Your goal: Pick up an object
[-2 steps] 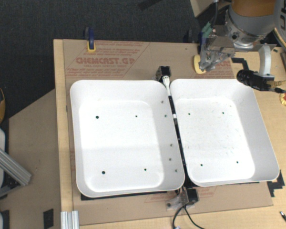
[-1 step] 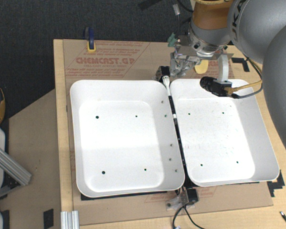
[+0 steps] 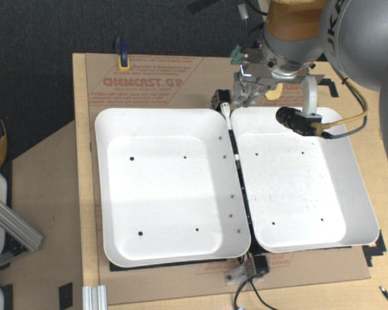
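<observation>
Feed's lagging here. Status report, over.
Gripper over the bench beyond the right bin's far rim. No object seen in it. Cable trails alongside.

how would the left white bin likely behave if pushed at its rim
The left white bin looks shallow and thin-walled, so it is probably light and slightly flexible. Its glossy surface suggests slipperiness. It lies close beside the right bin, which would probably block sliding that way.

Both white bins, left and right, lie open to approach; the arm overhangs the bench's far right corner.
</observation>
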Controlling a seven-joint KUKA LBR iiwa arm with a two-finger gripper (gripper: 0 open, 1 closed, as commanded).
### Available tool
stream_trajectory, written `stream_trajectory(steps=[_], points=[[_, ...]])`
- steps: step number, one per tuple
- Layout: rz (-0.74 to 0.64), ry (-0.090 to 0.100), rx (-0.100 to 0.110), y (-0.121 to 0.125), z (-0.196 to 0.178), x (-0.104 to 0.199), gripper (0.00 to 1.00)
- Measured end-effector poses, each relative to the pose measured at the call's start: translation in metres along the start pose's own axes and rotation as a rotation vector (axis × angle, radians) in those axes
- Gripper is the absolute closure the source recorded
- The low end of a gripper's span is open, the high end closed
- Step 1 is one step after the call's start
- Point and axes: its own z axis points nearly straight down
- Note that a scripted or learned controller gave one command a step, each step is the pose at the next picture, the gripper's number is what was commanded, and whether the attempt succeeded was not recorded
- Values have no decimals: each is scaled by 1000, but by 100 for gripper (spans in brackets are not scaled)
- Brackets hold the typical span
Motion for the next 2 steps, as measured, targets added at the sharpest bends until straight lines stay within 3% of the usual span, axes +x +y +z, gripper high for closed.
stream_trajectory(steps=[2], points=[[3, 0, 1, -42, -26, -12, 100]])
